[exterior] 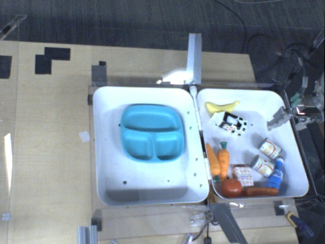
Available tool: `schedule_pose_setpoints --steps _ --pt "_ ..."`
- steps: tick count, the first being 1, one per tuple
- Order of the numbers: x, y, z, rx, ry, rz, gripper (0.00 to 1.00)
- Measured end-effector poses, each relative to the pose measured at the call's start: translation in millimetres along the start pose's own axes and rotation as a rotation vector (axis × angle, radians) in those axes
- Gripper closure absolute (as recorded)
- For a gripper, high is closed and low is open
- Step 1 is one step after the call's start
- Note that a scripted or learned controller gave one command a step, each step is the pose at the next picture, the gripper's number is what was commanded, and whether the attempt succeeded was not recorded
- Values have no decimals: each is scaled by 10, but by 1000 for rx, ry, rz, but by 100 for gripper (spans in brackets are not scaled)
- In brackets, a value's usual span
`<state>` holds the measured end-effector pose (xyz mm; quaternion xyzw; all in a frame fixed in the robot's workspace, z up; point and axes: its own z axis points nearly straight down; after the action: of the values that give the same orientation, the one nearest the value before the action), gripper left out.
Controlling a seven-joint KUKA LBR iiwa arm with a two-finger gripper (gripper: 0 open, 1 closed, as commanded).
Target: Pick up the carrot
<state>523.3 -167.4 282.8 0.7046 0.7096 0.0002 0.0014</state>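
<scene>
Left bin [101,151]: blue three-compartment tray [152,132] roughly at centre, slightly toward the far edge.

Right bin [254,98]: yellow banana [221,107] near the far-left corner. Black-and-white die-like block [231,122] just beside it, toward the centre. Two small labelled cans [269,148] [262,166] near the right edge, close together. Blue bottle [275,176] beside the nearer can, toward the near-right corner. Along the near edge: red tomato [231,187], red-brown sausage [260,191], small red-and-white box [244,174] just behind them.
</scene>
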Motion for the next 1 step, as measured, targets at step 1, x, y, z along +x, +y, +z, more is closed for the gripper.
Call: schedule_pose_setpoints --steps 1 --pt "-61 18 -1034 -4 -2 119 0"
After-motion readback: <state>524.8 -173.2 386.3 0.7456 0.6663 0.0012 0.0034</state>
